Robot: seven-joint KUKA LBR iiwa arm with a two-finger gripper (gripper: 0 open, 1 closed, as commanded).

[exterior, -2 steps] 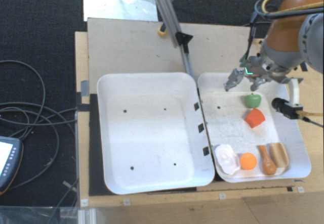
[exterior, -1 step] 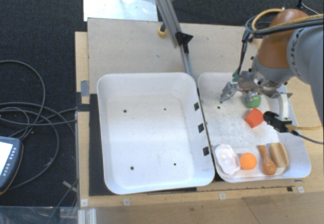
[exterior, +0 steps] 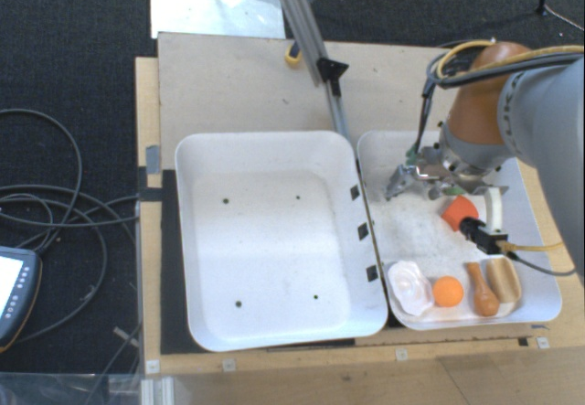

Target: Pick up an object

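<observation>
My gripper (exterior: pixel 403 181) hangs over the upper part of the right bin (exterior: pixel 542 301), with the grey arm and its orange band (exterior: pixel 480 111) reaching in from the right. Just right of the gripper lies a red-orange object (exterior: pixel 460 211), and beside that a white cylinder (exterior: pixel 494 207). Along the bin's near edge lie a white lumpy object (exterior: pixel 409 287), an orange ball (exterior: pixel 447 292) and a toy hot dog (exterior: pixel 491 286). Nothing shows in the gripper's grasp.
The left bin (exterior: pixel 196 156) adjoins the right one, joined by black clips (exterior: pixel 363 231). A grey slanted pole (exterior: pixel 302 15) crosses the bench top behind the bins. A yellow cable (exterior: pixel 530 250) trails over the right bin's right side.
</observation>
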